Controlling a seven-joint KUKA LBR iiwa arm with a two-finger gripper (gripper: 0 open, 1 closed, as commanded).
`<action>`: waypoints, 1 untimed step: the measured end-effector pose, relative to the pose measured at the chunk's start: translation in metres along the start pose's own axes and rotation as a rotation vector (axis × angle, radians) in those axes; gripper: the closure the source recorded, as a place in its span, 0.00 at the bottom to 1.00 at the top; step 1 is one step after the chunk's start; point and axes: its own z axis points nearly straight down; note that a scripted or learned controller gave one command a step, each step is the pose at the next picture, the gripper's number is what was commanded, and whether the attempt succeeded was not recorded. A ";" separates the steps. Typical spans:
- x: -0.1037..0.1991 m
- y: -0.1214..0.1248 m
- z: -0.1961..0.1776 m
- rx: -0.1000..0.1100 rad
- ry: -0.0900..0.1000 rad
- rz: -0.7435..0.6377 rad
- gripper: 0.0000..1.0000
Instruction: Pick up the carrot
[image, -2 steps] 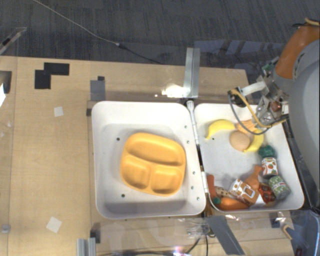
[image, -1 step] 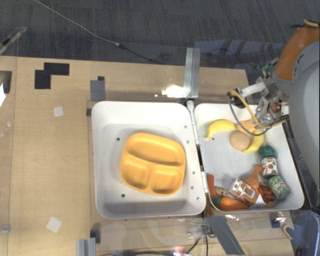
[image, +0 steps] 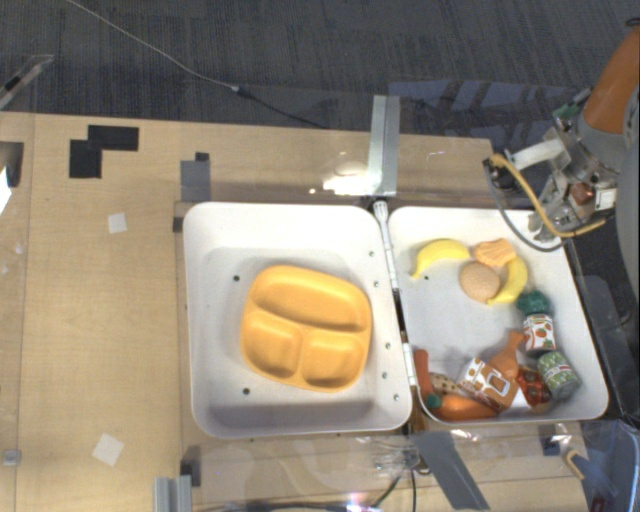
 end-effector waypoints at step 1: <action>0.002 -0.004 0.022 0.003 -0.009 -0.008 1.00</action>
